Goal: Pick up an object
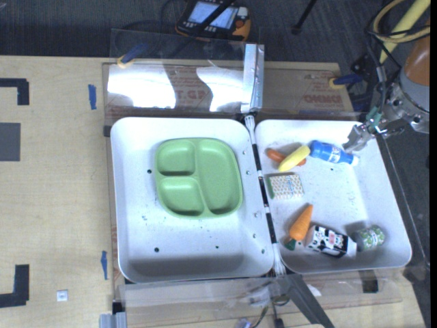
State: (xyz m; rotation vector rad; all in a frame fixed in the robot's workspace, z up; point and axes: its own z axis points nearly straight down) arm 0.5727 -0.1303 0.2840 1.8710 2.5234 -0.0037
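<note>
The end effector, its opening too blurry to tell, hung near the light, slippery blue bottle, best grabbed across its middle

Tool above right bin, near blue bottle, fingers perhaps empty

Arm: we saw the grey-and-orange robot arm cut off by the right edge.
Gripper: we found the two-finger metal gripper too small to judge.
</note>
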